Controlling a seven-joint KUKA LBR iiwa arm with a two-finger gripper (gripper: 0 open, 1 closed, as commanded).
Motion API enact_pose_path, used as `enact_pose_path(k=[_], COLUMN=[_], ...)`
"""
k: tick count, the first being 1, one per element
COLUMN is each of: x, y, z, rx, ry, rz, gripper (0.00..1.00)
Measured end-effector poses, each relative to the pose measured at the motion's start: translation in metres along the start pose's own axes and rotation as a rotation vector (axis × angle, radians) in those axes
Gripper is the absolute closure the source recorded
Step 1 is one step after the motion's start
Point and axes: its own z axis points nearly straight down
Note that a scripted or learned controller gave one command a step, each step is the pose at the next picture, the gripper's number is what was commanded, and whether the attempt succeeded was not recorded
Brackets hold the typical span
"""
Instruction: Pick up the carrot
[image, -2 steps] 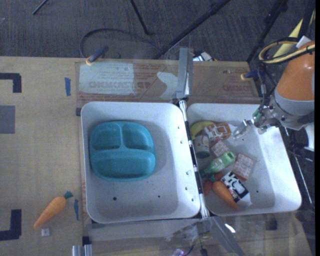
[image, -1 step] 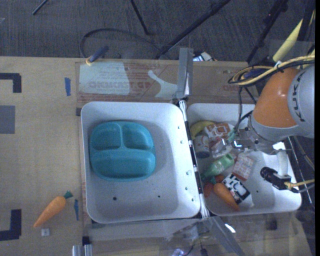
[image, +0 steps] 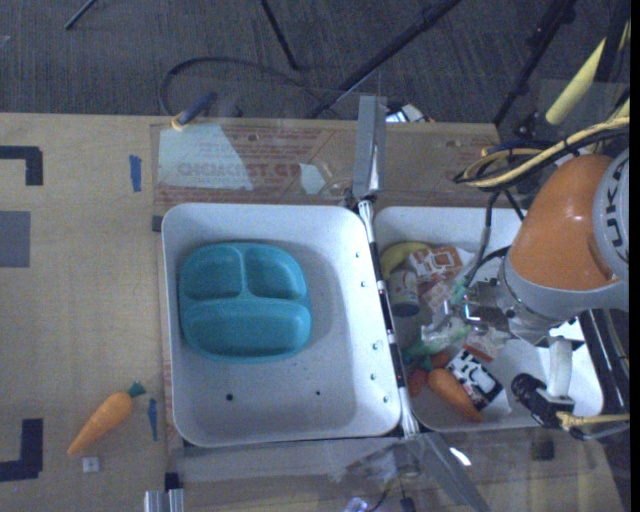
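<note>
An orange carrot (image: 452, 392) lies in the right bin (image: 590, 395) near its front edge, next to a black-and-white card (image: 474, 376). A second carrot (image: 100, 421), with a green top, lies on the bench outside the bins at the front left. My gripper (image: 468, 312) hangs over the clutter in the right bin, just behind the carrot in that bin and apart from it. The grey and orange wrist (image: 560, 250) hides the bin's right part.
The left bin (image: 200, 225) holds a blue sectioned plate (image: 244, 300). A banana (image: 400, 255), a small can (image: 404, 292) and some packets (image: 438, 265) crowd the right bin's left side. Cables (image: 520, 160) run behind the arm.
</note>
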Motion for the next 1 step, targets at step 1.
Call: enact_pose_path(k=[1], x=[0.0290], y=[-0.0082], z=[-0.0002], rx=[-0.002], ry=[-0.001], rz=[-0.351], gripper=[0.00])
